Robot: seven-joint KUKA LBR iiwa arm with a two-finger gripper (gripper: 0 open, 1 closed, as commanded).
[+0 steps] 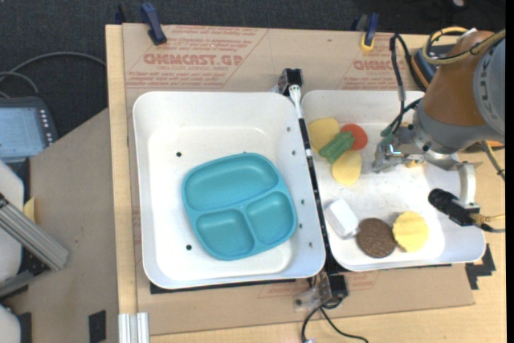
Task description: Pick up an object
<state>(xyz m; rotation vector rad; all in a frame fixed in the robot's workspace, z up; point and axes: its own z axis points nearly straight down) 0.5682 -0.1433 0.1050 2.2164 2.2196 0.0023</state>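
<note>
The right bin (450,253) holds a cluster of toy food at its left: a yellow piece (323,129), a green piece (337,144), a red piece (356,136) and another yellow piece (347,169). Near the front lie a white block (341,217), a brown round cookie (375,238) and a yellow round piece (410,230). My gripper (385,157) hangs low over the bin's middle, right of the cluster and apart from it. Nothing shows between its fingers.
The left bin (152,140) holds a teal divided plate (238,205). The arm's grey body and orange band (454,84) cover the right bin's far right side. A black clip (291,80) sits where the bins meet at the back.
</note>
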